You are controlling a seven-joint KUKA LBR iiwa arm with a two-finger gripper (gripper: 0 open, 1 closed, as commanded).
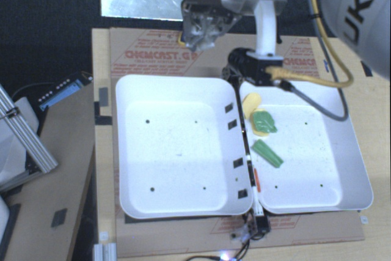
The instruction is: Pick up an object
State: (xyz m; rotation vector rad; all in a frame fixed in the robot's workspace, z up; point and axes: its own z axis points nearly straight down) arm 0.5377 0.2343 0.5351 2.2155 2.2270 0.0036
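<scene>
I hang over the far edge of the bench, my metal two-finger gripper point(204, 30) poised above the brown printed cardboard sheet point(153, 52) that lies under both bins, beyond the far rim of the shallow white left bin point(177, 143). From this slanted look down, my fingers blur into a grey, shiny cluster, and I cannot tell whether my jaws are spread or pressed together; nothing can be made out between them.

I take the left bin as my landmark. To its right, touching it along a black clipped seam, sits the shallow white right bin point(311, 156). Three things lie in that right bin, all close to the seam it shares with the left bin. Nearest the far corner is a pale yellow rounded piece point(251, 102). Just beside it, on the near side, rests a light green lumpy soft-looking object point(264, 122), touching or overlapping the yellow piece. Nearer still lies a darker green oblong block point(267, 153), tilted slantwise, apart from the lumpy one.

A yellow cable point(311, 77) and a grey cable point(324, 108) trail over the right bin's far rim.
</scene>
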